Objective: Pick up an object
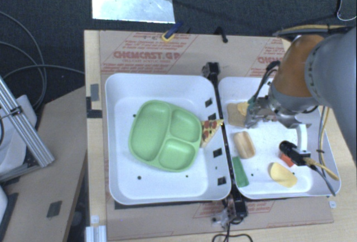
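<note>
Claw (252, 116) hangs low in the right bin (262, 160), just beside a tan block (236, 117) w/ a yellow piece (242, 107) touching it; the block is prob. the target. Risk: these two lie so close that the claw may catch both or push one away, and the bin wall nearby leaves little room. Claw spread or pressed together, I cannot tell, as the wrist covers its tip. The block's right edge is hidden too. A beige roll (244, 144) lies apart, an easier obj.

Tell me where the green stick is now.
In the camera view, the green stick lies in the right bin, beside its left wall near the front corner, just below the tan roll.
</note>
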{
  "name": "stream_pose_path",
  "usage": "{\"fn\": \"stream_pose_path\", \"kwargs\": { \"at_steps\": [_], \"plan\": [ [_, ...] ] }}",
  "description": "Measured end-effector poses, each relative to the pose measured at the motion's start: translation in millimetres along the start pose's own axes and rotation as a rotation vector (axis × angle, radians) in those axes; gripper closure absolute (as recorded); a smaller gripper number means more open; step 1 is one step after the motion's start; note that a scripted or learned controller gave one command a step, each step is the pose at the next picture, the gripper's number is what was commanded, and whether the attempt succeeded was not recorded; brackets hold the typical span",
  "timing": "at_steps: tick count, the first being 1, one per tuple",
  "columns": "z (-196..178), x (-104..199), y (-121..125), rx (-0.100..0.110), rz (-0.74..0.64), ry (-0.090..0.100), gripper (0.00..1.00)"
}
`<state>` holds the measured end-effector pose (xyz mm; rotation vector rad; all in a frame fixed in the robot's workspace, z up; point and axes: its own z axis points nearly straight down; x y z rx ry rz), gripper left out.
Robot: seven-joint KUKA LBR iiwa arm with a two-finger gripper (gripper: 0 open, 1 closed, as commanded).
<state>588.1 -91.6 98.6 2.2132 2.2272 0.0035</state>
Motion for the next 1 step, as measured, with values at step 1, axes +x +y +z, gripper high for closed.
{"fn": "stream_pose_path", "kwargs": {
  "at_steps": [1],
  "plan": [
    [-22.6, -6.1, -44.9, 0.004, 0.006, 0.000, 1.00]
  ]
}}
